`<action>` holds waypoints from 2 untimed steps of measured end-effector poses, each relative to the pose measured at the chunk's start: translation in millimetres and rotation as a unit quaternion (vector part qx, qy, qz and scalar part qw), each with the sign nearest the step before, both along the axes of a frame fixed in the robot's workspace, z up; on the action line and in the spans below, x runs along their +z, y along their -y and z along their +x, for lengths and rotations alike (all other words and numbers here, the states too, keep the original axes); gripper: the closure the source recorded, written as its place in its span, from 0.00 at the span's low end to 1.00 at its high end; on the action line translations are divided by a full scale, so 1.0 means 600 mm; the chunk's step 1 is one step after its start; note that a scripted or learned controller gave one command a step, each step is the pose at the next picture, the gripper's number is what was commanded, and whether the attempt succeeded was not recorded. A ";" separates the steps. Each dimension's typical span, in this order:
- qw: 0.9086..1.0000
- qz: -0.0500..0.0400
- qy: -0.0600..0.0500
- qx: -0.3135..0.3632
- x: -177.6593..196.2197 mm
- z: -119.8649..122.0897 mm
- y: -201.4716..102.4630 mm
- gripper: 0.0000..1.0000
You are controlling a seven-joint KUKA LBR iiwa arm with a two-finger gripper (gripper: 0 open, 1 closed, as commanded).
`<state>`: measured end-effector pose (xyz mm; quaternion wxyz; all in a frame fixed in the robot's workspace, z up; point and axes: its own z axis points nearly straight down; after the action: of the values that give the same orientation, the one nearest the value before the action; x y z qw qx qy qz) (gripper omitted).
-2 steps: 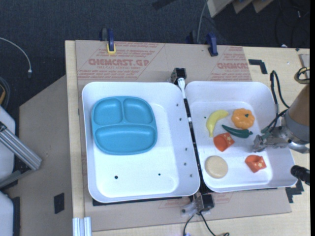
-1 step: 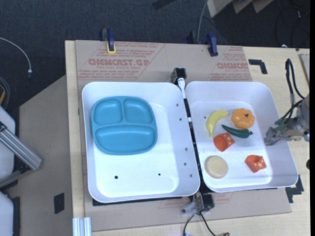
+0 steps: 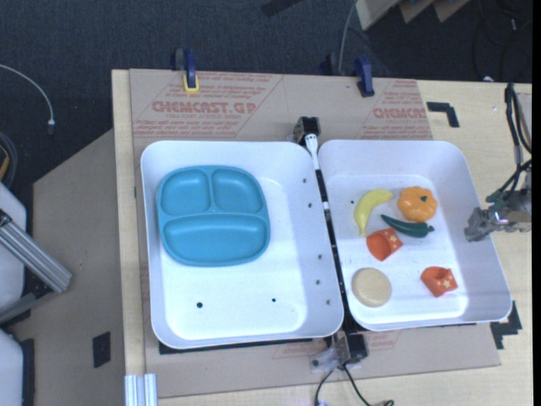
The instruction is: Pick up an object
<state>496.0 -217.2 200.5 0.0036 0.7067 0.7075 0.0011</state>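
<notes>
The right bin [image 3: 448, 163] holds several toy foods. A yellow banana [image 3: 370, 206] lies near its middle, with an orange pumpkin-like piece [image 3: 418, 202] to its right. A dark green pepper [image 3: 407, 226] lies below them. Two red pieces [image 3: 385, 244] [image 3: 438, 281] and a beige round cookie [image 3: 371, 286] sit lower down. My gripper [image 3: 483, 224] hovers at the right rim of this bin, to the right of the foods and apart from them. Nothing shows between its fingers.
The left bin [image 3: 287, 294] carries a blue divided plate [image 3: 214, 215] in its upper left part. Blue clamps [image 3: 187, 68] [image 3: 364, 75] hold the cardboard sheet at the bench's back edge. Cables [image 3: 518, 134] hang at the right.
</notes>
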 end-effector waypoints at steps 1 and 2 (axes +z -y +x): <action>1.000 0.000 0.000 0.001 0.075 -0.001 -0.008 1.00; 1.000 0.003 -0.004 0.003 0.058 0.009 -0.100 1.00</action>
<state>501.3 -157.0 235.3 -0.0014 0.7048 0.7094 0.0007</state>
